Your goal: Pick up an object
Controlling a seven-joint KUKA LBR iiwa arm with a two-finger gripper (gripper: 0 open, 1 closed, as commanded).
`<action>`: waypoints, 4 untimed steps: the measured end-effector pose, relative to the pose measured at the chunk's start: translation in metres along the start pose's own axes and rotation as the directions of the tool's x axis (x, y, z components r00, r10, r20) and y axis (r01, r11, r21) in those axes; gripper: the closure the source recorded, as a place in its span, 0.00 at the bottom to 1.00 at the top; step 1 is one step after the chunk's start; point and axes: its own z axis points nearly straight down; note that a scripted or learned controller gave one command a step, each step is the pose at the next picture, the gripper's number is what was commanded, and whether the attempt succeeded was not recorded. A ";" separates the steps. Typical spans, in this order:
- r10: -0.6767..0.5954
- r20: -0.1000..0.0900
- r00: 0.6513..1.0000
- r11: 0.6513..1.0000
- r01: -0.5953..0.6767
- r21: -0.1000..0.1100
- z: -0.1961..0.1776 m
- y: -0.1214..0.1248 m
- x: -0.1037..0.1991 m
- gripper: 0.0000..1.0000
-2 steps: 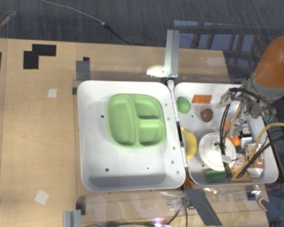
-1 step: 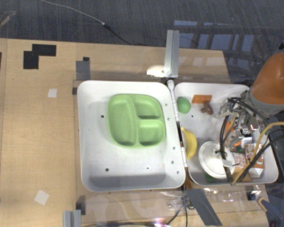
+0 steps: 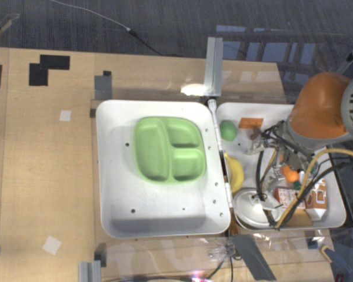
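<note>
My gripper (image 3: 280,168) hangs low over the middle of the right bin (image 3: 265,108), half hidden by the wrist and its cables. A small orange object (image 3: 290,174) lies right beside it, and whether the two touch I cannot tell. Around it lie a green ball (image 3: 228,130), an orange block (image 3: 250,123), a yellow banana (image 3: 235,173), a round metal bowl (image 3: 251,209) and an orange-and-white carton (image 3: 315,200).
The left bin (image 3: 115,157) holds a green divided plate (image 3: 168,149). A raised rim (image 3: 219,157) separates the two bins. The orange-banded arm (image 3: 320,107) and looping cables (image 3: 260,169) cover the right bin's far right side.
</note>
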 end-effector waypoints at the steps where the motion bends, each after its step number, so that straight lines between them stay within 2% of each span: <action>1: -0.236 -0.005 0.972 0.972 0.236 -0.004 -0.015 0.020 -0.020 0.00; 2: -0.118 0.004 0.993 0.993 0.118 0.004 -0.001 0.035 -0.006 0.00; 3: -0.274 -0.003 0.962 0.962 0.274 -0.002 -0.006 0.037 -0.013 0.00; 4: -0.504 -0.004 0.864 0.864 0.504 -0.007 -0.034 0.016 -0.048 0.00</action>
